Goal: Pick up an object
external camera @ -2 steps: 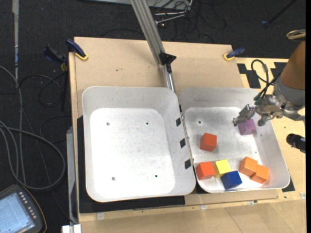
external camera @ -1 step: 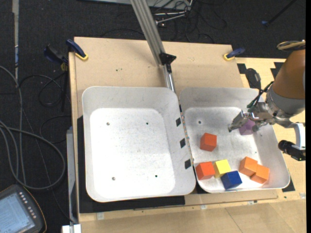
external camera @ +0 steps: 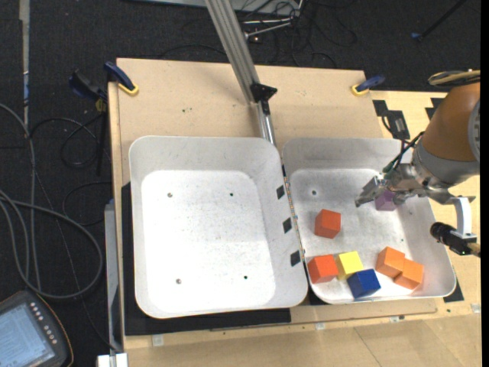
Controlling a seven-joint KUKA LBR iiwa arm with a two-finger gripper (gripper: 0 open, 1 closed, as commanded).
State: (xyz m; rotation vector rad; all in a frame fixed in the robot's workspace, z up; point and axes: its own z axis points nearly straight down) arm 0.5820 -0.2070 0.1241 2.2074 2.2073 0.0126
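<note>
We see the arm (external camera: 451, 132) enter from the right, its grey body and orange band cut off by the picture's edge, so most of it is out of view. The gripper (external camera: 380, 193) sits low over the far part of the right bin (external camera: 336, 155). Its fingers point left and down, and a small purple block (external camera: 386, 200) shows right at their tips. The fingers and wrist cover much of this block; we cannot tell whether it is between the fingers or just under them, nor whether the fingers are spread or pressed together.

In the right bin we count more blocks. An orange cube (external camera: 328, 223) lies alone near the middle, apart from the gripper. Along the near wall, from left to right: an orange block (external camera: 323, 267), a yellow block (external camera: 351, 262) touching it, and a blue block (external camera: 364, 283) just nearer than the yellow one and touching it. At the near right corner two orange blocks (external camera: 400, 266) lie against each other; their shared edge is hard to make out.

The left bin (external camera: 206, 220) shows a speckled white floor with a few small dark dots. Both bins rest on a pale wooden board (external camera: 191, 98), held at the far corners by clamps (external camera: 121, 79). A metal pole (external camera: 233, 40) slants from the far side down to the gap between the bins. At the near left corner a screen (external camera: 23, 335) is cut off; its contents are too blurred to read. We find no legible writing anywhere.
</note>
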